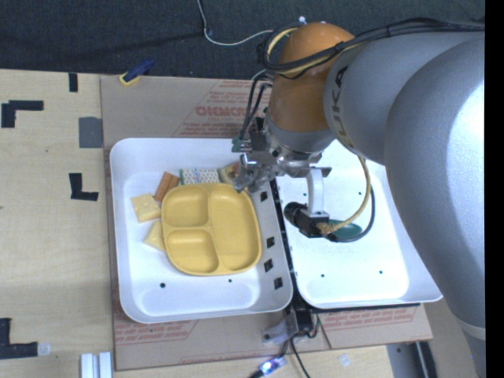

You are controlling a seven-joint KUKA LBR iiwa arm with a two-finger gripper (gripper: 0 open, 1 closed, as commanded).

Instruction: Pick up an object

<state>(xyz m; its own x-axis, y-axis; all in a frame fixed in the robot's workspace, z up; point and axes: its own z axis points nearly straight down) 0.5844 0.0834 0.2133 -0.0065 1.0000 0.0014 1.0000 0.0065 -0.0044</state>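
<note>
The jaws hang low over the left bin [126, 164], near its upper right corner, too hidden under the wrist to tell wide from narrow. Just beside them lies the yellow divided plate [211, 228], pale yellow blocks [146, 208] at its left edge.

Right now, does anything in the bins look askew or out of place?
The yellow plate in the left bin lies crooked, overlapping tan pieces along its left edge. Nothing looks spilled or broken.
</note>
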